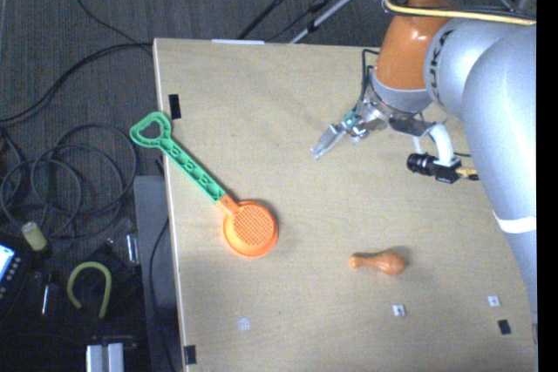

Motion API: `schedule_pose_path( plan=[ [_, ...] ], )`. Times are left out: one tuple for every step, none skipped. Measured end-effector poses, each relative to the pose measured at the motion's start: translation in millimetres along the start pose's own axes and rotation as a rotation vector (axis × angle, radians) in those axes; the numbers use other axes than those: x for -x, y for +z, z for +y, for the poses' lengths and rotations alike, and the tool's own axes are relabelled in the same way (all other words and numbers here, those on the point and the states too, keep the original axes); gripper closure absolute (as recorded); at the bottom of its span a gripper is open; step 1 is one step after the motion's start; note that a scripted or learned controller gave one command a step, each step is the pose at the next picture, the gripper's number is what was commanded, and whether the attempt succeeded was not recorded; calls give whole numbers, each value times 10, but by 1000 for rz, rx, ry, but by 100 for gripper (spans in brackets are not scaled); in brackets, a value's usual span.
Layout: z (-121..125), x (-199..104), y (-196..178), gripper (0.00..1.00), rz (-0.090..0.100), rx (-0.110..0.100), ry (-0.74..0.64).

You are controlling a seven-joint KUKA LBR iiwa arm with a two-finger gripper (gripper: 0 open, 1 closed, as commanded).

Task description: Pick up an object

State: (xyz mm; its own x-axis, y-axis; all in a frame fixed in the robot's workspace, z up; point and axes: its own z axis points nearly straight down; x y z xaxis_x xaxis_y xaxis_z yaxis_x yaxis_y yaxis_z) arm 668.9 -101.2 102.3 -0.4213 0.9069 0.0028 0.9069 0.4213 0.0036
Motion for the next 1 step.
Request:
schedule_pose_path(
  plan=[
    [4, -4, -90, 100, 1, 2, 1]
  ],
)
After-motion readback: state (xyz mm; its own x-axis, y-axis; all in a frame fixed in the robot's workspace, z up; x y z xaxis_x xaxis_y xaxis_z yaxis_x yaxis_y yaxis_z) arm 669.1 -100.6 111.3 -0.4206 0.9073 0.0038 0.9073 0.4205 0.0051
